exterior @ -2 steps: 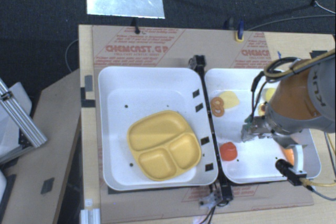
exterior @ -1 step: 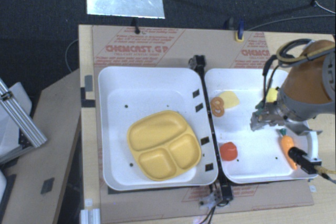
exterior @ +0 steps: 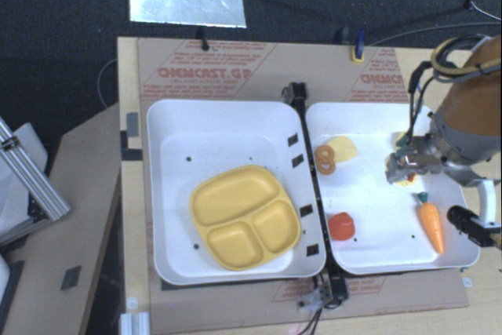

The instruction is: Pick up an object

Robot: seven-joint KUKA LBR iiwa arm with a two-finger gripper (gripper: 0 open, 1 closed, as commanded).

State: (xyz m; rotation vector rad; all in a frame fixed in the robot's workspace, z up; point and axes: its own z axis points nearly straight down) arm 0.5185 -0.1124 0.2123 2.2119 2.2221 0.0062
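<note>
the counter point(exterior: 235, 63) carries two white bins side by side. in the left bin point(exterior: 169, 121) lies a yellow divided tray point(exterior: 245, 216). in the right bin point(exterior: 369, 121) there is a pretzel point(exterior: 325, 159) touching a pale yellow chip point(exterior: 343, 147) near the dividing wall, a red tomato point(exterior: 341, 226) near the front edge, and a carrot point(exterior: 431, 227) at the right side. the tool point(exterior: 406, 166) is low over the right part of this bin, above the carrot; if it is clenched or released, i cannot tell.

- Carrot point(exterior: 431, 227): orange, green top, lying near the right bin's front right corner.
- Red tomato point(exterior: 341, 226): front left.
- Pretzel point(exterior: 325, 159) touching yellow chip point(exterior: 343, 147).
</note>
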